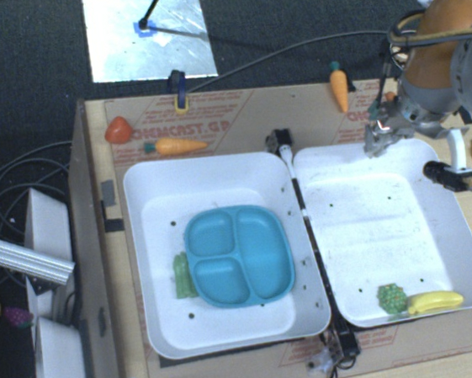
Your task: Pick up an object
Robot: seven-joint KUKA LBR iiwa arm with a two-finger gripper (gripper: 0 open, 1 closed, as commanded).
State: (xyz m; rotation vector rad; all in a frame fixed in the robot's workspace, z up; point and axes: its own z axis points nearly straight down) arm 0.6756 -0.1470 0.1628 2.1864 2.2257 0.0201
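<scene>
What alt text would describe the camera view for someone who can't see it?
A grey robot arm's gripper hovers at the far edge of the right shallow white bin, which holds a green broccoli toy and yellow banana toy.

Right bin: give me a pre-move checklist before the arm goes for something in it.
1. Targets present: ok, a banana and a green broccoli piece lie at the near edge of the right bin.
2. Targets apart: not ok, the two touch.
3. Gripper over a target: not ok, it sits at the bin's far edge, well away from both.
4. Finger state: cannot tell.
5. Room at the wall: not ok, both lie close against the near wall.
6. Path across the bin floor: ok.
</scene>
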